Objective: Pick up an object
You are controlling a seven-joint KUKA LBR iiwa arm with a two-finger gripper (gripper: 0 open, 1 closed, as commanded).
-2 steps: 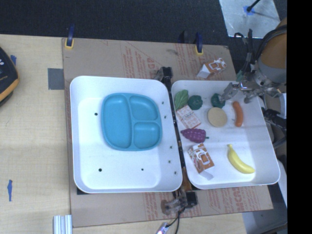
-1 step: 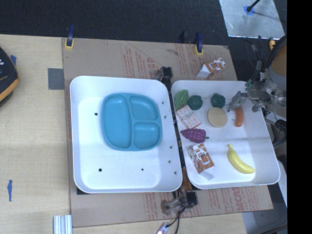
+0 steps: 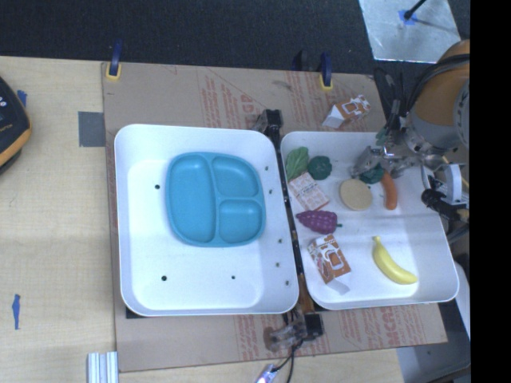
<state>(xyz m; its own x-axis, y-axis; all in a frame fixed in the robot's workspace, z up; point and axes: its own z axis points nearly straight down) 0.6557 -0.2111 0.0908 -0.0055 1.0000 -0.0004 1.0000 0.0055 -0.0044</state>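
In the right bin (image 3: 435,238), near its far side, my gripper (image 3: 374,166) hangs low over the toys. I cannot tell if my jaws are apart or together, because they are a dark, blurry bunch from up here. I see nothing held between them.

Just under my gripper there is a small dark teal thing (image 3: 370,177); it is too blurry to name. An orange carrot (image 3: 390,192) lies just beside it, toward the arm's side. A round tan cookie (image 3: 356,195) lies just beside the carrot, on its other side. A dark green round toy (image 3: 319,167) and a green leaf (image 3: 297,163) lie near the far corner by the middle wall. A small snack packet (image 3: 306,191) sits below them. A purple bunch of grapes (image 3: 316,220) is next, and then another packet (image 3: 329,259) with orange on it. A yellow banana (image 3: 392,262) lies near the front of the bin, well apart from my gripper.

The left bin (image 3: 144,278) holds a blue plate (image 3: 214,199) with three parts. One more packet (image 3: 346,112) lies outside the bins on the brown cardboard (image 3: 200,94).
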